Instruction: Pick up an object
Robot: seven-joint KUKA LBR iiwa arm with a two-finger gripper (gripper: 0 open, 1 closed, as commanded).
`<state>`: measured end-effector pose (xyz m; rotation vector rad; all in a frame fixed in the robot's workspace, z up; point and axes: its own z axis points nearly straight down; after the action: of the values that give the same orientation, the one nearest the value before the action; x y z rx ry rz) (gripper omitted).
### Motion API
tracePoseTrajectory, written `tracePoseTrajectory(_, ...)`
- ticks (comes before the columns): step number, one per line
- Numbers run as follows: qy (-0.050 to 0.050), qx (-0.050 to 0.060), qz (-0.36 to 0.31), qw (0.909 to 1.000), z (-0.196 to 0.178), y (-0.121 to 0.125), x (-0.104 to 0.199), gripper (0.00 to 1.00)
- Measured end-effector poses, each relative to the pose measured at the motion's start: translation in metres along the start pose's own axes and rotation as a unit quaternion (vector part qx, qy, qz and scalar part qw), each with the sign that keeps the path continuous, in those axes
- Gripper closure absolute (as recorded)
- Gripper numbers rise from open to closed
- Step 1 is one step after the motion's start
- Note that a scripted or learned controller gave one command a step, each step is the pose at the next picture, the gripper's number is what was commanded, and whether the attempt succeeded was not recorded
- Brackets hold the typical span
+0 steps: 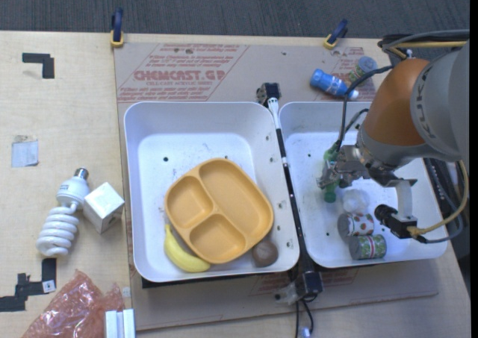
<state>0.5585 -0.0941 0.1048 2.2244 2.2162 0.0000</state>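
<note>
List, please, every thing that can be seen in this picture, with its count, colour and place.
bins: 2, white, side by side on the bench
divided plate: 1, orange, left bin
banana: 1, yellow, left bin, partly under the plate
round object: 1, brown, left bin, near corner
can: 1, green and patterned, right bin
cup: 1, white with red spots, right bin
bottle: 1, blue, on the board behind the right bin
light bulb: 1, white spiral, left of the bins
cube: 1, white, beside the bulb
clamps: 2, blue, board's far edge
arm: 1, grey and orange, over the right bin
end effector: 1, over the right bin
</note>
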Motion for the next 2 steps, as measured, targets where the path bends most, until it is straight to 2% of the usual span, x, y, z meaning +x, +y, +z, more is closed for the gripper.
tracePoseTrajectory(1,0.0,0.001,-0.002,1.0,-0.087,-0.08,0.04,1.0)
tracePoseTrajectory(2,0.0,-0.001,-0.002,1.0,-0.137,-0.08,0.081,1.0)
